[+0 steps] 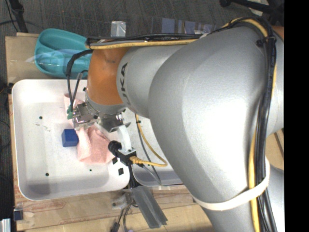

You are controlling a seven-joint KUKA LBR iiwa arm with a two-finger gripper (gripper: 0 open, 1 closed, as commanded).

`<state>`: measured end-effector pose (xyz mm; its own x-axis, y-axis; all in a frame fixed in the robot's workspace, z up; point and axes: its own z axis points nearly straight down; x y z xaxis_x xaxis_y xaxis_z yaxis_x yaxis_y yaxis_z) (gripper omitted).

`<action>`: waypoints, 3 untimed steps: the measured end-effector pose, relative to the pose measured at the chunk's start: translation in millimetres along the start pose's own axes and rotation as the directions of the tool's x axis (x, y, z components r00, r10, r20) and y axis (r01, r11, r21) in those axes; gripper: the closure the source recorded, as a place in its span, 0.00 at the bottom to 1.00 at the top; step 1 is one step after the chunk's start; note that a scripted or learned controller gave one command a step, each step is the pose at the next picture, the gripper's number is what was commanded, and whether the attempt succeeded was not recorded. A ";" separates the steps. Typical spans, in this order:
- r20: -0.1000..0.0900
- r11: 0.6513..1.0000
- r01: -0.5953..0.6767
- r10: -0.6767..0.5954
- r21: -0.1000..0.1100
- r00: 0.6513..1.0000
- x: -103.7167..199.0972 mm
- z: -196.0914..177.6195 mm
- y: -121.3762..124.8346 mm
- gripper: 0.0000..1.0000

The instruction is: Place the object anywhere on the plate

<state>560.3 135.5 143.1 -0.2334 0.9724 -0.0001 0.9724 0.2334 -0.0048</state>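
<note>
Single overhead view, looking down at a slant.

The arm [203, 95] reached in from the right and covered most of the bench. Its orange band [104, 79] sat over the far side of the left bin [29, 129]. Below the band, the gripper [83, 115] pointed down into that bin, near its middle. The wrist housing and cables blocked the tip, so I could not tell whether the gripper was open or closed, and nothing could be seen held in it.

The blue block [70, 137] lay on the white floor of the left bin, just below and slightly left of the gripper in the picture. It looked apart from the gripper, resting flat on the floor.

A pink item [94, 148] lay just right of the block, touching or nearly touching its edge. Part of it ran under the wrist. Its surface looked soft and uneven; I could not tell if this was the plate.

A strip of the right bin [157, 180] showed under the arm, along the near rim. A yellow cable [149, 163] looped across it.

A teal scoop [58, 52] lay on the bench beyond the left bin, outside it, by the far left corner.
</note>
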 end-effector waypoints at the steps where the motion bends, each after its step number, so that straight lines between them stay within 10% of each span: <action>1: -0.001 0.988 -0.152 0.152 0.000 0.988 50.9 12.8 -49.9 1.00; 2: 0.001 0.997 0.079 -0.079 -0.005 0.997 -33.7 -48.3 -50.7 1.00; 3: -0.001 0.990 -0.138 0.138 0.001 0.990 20.5 32.5 -82.4 1.00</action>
<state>475.3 136.2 111.0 -0.0970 0.9953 0.0002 0.9953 0.0970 -0.0060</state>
